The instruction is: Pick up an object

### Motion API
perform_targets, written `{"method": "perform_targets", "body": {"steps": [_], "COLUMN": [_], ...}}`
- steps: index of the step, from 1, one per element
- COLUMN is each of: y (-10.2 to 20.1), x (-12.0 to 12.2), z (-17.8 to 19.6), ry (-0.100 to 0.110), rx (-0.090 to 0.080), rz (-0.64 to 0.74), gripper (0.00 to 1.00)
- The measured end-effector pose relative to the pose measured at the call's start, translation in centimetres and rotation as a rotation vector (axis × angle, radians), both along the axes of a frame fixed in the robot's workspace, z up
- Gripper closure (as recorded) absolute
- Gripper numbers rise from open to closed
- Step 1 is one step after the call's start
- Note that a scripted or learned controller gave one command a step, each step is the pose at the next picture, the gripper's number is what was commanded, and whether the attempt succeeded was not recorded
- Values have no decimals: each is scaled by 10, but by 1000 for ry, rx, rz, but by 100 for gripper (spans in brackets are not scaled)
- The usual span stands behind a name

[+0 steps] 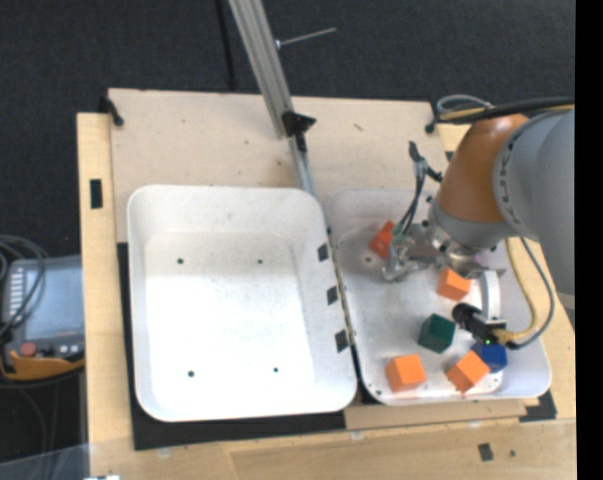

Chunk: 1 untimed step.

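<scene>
White plastic makes up the two bins on the bench (96, 268), and the larger-looking one, the left bin (231, 303), lies well off to the far side of my hand, past the clips where the two rims meet. The right bin (366, 218) is the one I am reaching into, my grey arm (541, 168) with its orange band coming in over its near edge. My hand (401, 266) sits low over the upper part of that bin, and I cannot tell from here how it stands, as wrist and cables crowd it. The piece that matters most is the orange-red block (383, 238): it lies just beside my hand, on the side away from my arm and slightly toward the back of the bench, so close that I cannot tell whether it touches me; it seems tilted on edge, with no clear long axis. I judge it the nearest target, needing only a short shift that way. The others lie toward the front of the bin: an orange cube (453, 285) just beside my wrist, a dark green cube (437, 333) further forward, then an orange cube by the front rim (406, 372), another orange cube (468, 371), and a small blue block (491, 356) touching it.
</scene>
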State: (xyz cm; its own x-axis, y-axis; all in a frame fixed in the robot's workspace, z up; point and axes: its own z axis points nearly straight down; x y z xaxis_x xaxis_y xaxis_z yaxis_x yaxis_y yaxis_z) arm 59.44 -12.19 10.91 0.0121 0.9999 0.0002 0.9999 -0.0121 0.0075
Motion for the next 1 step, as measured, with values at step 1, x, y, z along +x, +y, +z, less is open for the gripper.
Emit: {"method": "perform_targets", "body": {"steps": [1], "y": [-1], "x": [7], "z": [45], "ry": [2], "rx": [0], "rz": [12], "gripper": [100]}}
